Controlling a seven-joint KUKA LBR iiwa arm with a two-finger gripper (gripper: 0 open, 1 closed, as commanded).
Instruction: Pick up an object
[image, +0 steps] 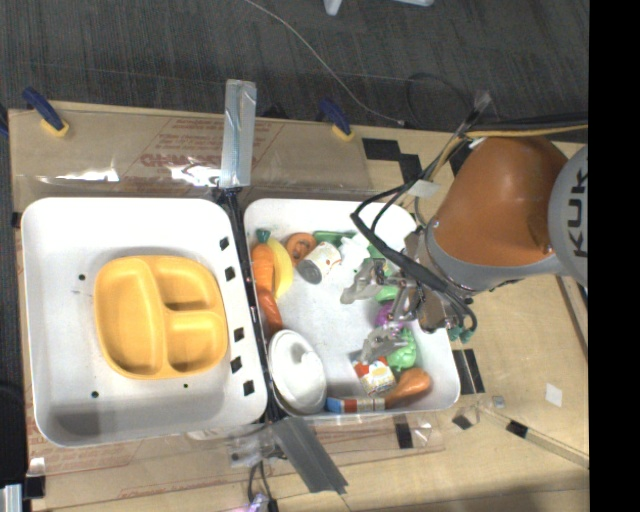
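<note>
Two white bins sit side by side; the pincer (372, 318) hangs open above toys in the right bin (340, 212), holding nothing.

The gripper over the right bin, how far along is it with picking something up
Done: the arm has reached into the right bin, and the gripper sits low among the toys near the green piece. In hand: nothing visibly; no item shows between its fingers. Left: close on one object, perhaps the green piece or the carrot, and lift it. The yellow tray lies untouched in the left bin.
</note>
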